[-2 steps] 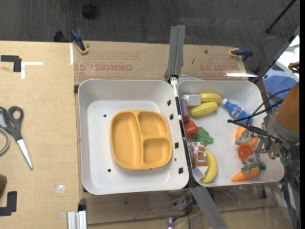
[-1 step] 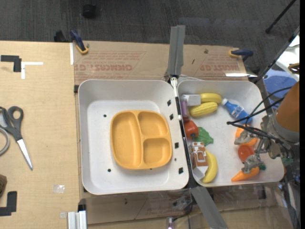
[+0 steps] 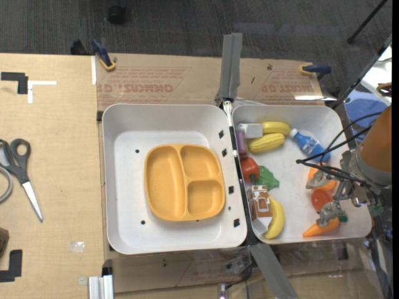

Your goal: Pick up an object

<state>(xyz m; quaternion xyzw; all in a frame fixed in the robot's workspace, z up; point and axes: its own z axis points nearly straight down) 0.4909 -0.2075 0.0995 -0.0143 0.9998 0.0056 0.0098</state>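
- i'm taking the yellow divided plate (image 3: 184, 182) as my landmark; it lies flat in the left white bin (image 3: 118, 167), three compartments up.
- right white bin (image 3: 293, 173) is just right of the plate, past the shared bin wall, and carries all the loose items.
- gripper (image 3: 333, 201) is far right of the plate, low over the right bin's right side, arm (image 3: 377, 148) coming in from the right edge.
- can't tell from here if the pincer is apart or together; too cluttered and blurred at the tips.
- orange carrot (image 3: 321, 227) lies right at the gripper tips, near the bin's lower right corner; contact unclear.
- orange-red round piece (image 3: 320, 198) sits just above the carrot, beside the gripper.
- banana (image 3: 275, 217) is right of the plate's lower corner, next to a small printed box (image 3: 260, 200).
- corn cob (image 3: 267, 143) and a second yellow piece (image 3: 275, 128) sit up-right of the plate.
- blue-and-white tube (image 3: 308, 143) is right of the corn.
- red tomato (image 3: 249, 166) and a green leaf (image 3: 267, 178) lie just right of the plate.
- scissors (image 3: 22, 173) lie far left of the plate on the bench.
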